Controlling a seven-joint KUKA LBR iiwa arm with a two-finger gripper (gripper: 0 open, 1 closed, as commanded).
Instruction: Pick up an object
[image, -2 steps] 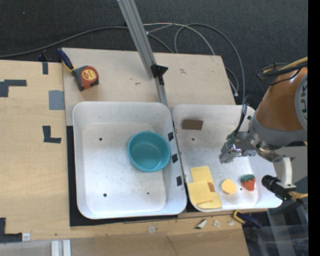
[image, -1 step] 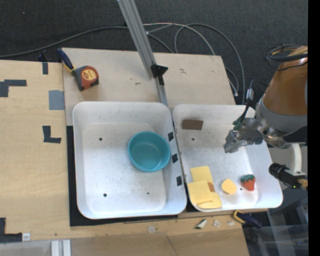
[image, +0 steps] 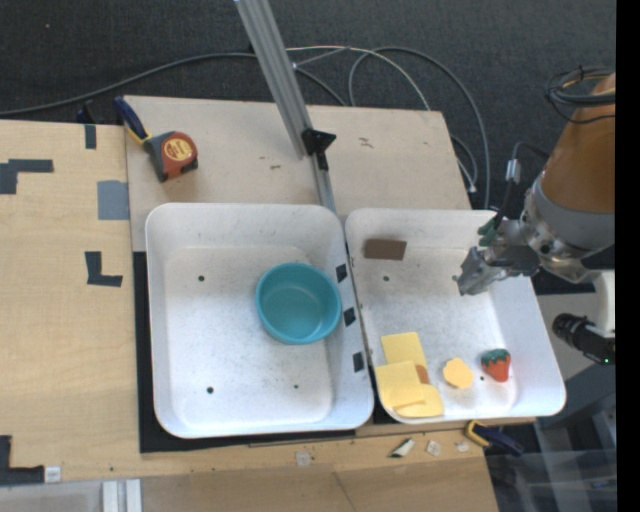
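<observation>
Bench: pale wooden bench bearing two shallow white bins.
Gripper: grey two-finger gripper over the right white bin — grip state cannot be told; nothing visibly held.
Nearby: small brown block, yellow foam pieces, orange disc, red strawberry toy.
Farther: teal bowl in the left white bin.
Progress: nothing lifted — the pick looks yet to come.

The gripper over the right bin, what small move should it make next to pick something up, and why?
Probably shift toward the near end of the right bin before descending. The gripper hangs above bare floor, with the brown block off to its left and the strawberry, orange piece and yellow pieces nearer the camera. The strawberry looks closest.
</observation>
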